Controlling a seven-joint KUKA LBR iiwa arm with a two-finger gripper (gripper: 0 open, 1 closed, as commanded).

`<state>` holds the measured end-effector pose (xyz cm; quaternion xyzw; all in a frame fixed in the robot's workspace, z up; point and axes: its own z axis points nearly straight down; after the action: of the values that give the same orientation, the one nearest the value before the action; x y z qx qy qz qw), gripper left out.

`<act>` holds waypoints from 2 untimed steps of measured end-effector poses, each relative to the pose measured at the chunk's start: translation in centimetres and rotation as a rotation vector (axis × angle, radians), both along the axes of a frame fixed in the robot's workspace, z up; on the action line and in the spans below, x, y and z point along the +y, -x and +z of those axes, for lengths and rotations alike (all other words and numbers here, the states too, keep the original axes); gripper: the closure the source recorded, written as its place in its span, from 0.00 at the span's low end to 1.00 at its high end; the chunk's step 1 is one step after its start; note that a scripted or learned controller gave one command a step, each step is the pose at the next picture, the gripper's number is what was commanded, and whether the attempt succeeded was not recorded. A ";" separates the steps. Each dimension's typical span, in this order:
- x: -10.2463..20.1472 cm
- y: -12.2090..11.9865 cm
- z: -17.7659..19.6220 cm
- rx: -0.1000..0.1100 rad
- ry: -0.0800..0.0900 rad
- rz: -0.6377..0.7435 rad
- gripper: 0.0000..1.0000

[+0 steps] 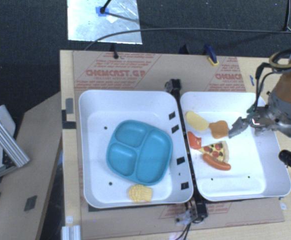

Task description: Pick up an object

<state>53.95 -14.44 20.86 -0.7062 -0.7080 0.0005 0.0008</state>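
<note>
- Orange-brown toy food piece [218, 129]: I am taking this as the likeliest object to pick, since it is lying in the right bin [265, 184] and sitting just beside the gripper [235, 129].
- Gripper: I am seeing its dark tip reaching in from the right, low over the bin floor, but I cannot tell whether it is open or closed; nothing is showing between its tips.
- Neighbours: a yellow piece [197, 120], a red piece [195, 140], a pizza slice [217, 149] and a sausage [217, 162] are crowding close.
- Risk: I am judging that a sideways approach is liable to push the piece into that cluster, or to pinch two items.
- Left bin [92, 184]: a blue divided plate [138, 152] and a corn cob [140, 193] are lying well apart from the work.
- Hard to make out: the arm is running off the right edge.
</note>
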 end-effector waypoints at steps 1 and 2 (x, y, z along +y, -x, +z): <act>-0.8 -0.6 -5.4 0.000 0.000 -0.001 0.00; -0.1 -0.6 -9.8 0.000 -0.001 -0.001 0.00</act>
<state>54.56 -14.57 11.04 -0.7067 -0.7075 0.0005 0.0012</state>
